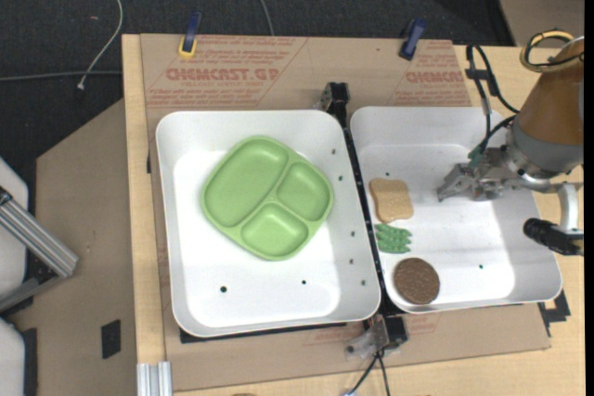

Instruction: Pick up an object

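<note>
Hovering low over the right bin (520, 278), the gripper (461, 185) is seen near that bin's middle, its grey fingers (452, 186) set close together with nothing caught between them; whether a slight gap remains cannot be told. Just beside the fingertips, toward the left wall, a tan bread slice (391, 198) is laid flat. Below it green pea pods (393, 238) and a brown round patty (417, 280) are found. A green divided plate (267, 197) is held in the left bin (186, 292).

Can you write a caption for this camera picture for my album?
Tool over the right bin, near toast.
</note>
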You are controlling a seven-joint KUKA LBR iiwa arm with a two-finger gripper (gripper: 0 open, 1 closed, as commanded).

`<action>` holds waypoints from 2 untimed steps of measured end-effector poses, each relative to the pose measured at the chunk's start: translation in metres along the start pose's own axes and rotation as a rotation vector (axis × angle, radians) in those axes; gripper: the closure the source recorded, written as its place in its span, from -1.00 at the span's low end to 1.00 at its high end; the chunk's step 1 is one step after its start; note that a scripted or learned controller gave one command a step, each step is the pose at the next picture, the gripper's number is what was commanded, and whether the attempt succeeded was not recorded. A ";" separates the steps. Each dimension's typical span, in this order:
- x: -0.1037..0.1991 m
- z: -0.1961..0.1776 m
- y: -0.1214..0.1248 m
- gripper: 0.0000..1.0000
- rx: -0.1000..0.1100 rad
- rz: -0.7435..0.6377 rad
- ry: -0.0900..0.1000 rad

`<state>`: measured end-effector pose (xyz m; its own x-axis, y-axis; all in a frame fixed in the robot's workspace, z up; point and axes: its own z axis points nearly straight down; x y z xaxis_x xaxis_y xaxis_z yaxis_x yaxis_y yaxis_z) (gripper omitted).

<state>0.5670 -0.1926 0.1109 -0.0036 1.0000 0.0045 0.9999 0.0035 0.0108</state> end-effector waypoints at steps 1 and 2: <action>-0.002 -0.005 -0.003 1.00 0.008 0.002 -0.003; -0.001 -0.070 -0.003 1.00 0.004 0.002 -0.007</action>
<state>0.5634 -0.1939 0.1805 -0.0015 1.0000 -0.0022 1.0000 0.0015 0.0066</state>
